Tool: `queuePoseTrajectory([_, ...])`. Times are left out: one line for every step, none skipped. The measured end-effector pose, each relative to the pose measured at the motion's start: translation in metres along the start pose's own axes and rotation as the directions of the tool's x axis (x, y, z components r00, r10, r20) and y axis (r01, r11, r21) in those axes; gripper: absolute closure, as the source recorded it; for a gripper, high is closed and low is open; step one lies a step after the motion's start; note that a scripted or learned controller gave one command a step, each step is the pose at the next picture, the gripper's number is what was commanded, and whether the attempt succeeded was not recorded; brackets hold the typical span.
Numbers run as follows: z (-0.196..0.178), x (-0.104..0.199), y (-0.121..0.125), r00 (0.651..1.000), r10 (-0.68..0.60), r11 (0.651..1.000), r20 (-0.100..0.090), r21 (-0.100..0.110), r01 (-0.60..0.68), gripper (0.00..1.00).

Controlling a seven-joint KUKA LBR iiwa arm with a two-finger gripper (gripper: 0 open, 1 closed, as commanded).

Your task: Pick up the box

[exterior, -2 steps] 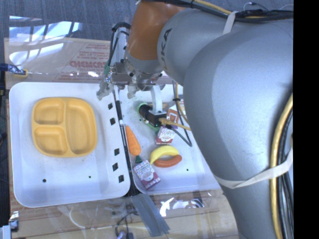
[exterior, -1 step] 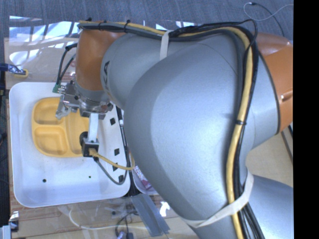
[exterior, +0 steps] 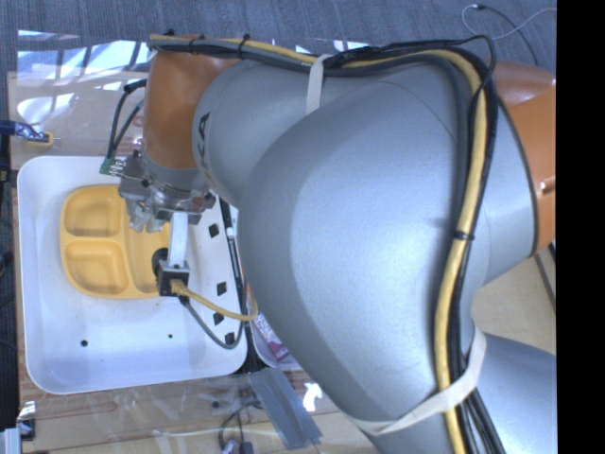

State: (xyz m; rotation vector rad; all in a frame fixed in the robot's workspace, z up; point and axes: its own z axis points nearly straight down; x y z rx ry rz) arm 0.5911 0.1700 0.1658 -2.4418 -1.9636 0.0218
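Note:
My gripper (exterior: pixel 148 212) hangs below the orange wrist band (exterior: pixel 175 102), over the right part of the left bin (exterior: pixel 57 357). It sits just above the right edge of a yellow divided tray (exterior: pixel 95 239) that lies in that bin. The wrist hardware and a white bracket (exterior: pixel 176 258) with a yellow cable cover what lies directly under the gripper. A small patch of a pale printed package (exterior: pixel 269 341) peeks out from beneath the arm at the bin's right rim; I cannot tell whether it is the box.
The grey arm body (exterior: pixel 378 235) hides nearly all of the right bin. Bare white floor shows in the front part of the left bin. Cables (exterior: pixel 217 329) loop down from the wrist toward the divider between the bins.

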Motion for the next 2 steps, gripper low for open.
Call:
queuePoseTrajectory([0.0, 0.0, 0.0, 1.0, 0.0, 1.0, 0.0, 0.0, 0.0, 0.0])
queuePoseTrajectory([-0.074, 0.062, 0.052, 0.994, 0.113, 0.994, -0.006, -0.011, -0.113, 0.0])
